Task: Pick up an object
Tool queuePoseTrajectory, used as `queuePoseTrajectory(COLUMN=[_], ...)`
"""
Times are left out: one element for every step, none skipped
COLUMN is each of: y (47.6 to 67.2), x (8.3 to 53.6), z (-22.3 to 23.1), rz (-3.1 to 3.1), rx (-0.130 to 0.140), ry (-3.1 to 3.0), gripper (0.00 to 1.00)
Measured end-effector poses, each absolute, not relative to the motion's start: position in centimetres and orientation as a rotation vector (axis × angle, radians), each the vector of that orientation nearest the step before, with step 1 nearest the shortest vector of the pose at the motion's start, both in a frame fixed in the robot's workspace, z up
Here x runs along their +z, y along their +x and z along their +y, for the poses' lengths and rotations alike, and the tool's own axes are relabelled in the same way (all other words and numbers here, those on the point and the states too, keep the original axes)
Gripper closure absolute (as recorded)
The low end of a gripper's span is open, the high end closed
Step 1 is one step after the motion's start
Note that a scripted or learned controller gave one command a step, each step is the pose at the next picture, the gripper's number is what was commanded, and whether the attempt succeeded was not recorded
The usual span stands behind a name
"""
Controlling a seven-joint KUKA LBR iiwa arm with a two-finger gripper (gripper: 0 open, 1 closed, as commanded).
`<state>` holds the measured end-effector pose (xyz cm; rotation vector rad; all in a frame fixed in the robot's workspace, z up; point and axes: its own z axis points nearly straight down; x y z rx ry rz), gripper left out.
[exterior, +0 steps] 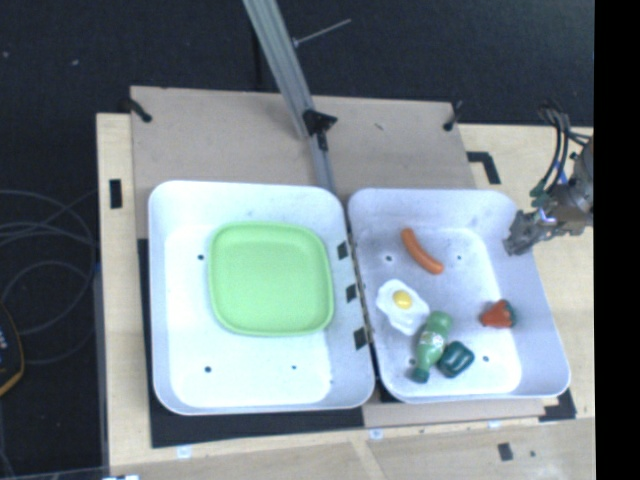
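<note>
Gripper [522, 236] (jaw state unclear) at right bin [530, 298] rim, sausage [422, 251] nearby.

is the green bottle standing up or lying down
Lying down. The green bottle rests on its side on the right bin's floor, between the fried egg and a dark green object.

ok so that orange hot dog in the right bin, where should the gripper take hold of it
Probably at the middle of the hot dog, straight down from above. It lies flat and slanted, apart from the fried egg, so the gripper would close across its narrow width.
</note>
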<state>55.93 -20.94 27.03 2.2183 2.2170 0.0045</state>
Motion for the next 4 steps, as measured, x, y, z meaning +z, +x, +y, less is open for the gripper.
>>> queuePoseTrajectory(y=[56.1, 56.8, 58.4, 58.8], x=[27.6, 28.0, 27.6, 25.8], z=[-16.0, -10.4, -5.0, -0.1], rz=[2.225, 2.226, 2.226, 2.225], rx=[0.003, 0.003, 0.001, -0.001], ry=[2.217, 2.216, 2.218, 2.219], gripper=[1.0, 1.0, 1.0, 1.0])
